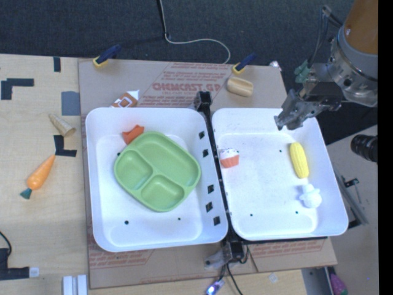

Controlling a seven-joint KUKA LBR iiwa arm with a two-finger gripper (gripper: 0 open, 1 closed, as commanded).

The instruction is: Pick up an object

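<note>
Gripper (288, 120) hovers over the right bin's (270, 226) top edge, holding nothing.
How far it is open I cannot tell. The corn cob (299, 159) lies just below it; a careless descent could strike the bin wall or nudge the cob aside.

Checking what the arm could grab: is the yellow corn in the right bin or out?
In: the corn lies inside the right bin.

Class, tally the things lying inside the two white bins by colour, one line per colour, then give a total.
Green: 1, moulded plastic divided plate
Orange: 2, small piece by the plate, orange-and-white piece
Yellow: 1, toy corn cob
White: 1, small lumpy object
Total: 5
</note>
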